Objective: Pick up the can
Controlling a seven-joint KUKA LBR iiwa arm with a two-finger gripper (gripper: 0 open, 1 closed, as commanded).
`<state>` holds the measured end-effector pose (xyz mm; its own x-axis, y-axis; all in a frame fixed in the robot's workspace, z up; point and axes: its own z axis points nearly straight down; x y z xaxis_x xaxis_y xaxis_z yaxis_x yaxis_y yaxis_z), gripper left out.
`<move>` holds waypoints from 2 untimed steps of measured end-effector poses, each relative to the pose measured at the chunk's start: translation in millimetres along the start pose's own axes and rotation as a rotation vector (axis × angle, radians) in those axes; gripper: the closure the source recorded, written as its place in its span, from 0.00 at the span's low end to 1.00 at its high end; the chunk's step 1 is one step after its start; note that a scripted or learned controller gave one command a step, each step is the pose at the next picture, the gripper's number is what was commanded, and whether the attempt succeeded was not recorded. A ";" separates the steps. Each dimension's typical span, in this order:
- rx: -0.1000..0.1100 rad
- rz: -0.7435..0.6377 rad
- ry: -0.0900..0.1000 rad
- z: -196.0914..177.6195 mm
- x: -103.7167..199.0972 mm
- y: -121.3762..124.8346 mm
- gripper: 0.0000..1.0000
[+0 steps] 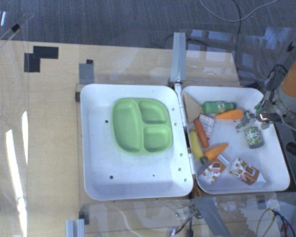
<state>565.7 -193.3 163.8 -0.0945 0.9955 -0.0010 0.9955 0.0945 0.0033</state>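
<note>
The can (pixel 254 138), short with a green label and a silver top, stands in the right part of the right bin (pixel 278 179). My gripper (pixel 253 121) reaches in from the right edge and hangs just behind and above the can. Its fingers (pixel 242 124) are spread apart and open, with nothing between them. The can is free of them.
The right bin also holds a green bottle (pixel 218 106), three carrots (pixel 229 115) (pixel 201 133) (pixel 216 151), a yellow piece (pixel 195 144), a small packet (pixel 206 122) and two cartons (pixel 213 169) (pixel 244 171). A green divided plate (pixel 141 125) lies in the left bin (pixel 96 181).
</note>
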 end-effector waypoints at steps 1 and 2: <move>-0.010 0.061 -0.001 74.8 -10.2 -4.9 0.00; -0.009 0.096 0.000 74.4 -6.4 -44.9 0.00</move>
<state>521.9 -204.0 89.2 0.0015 1.0000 0.0003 0.9999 -0.0015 0.0122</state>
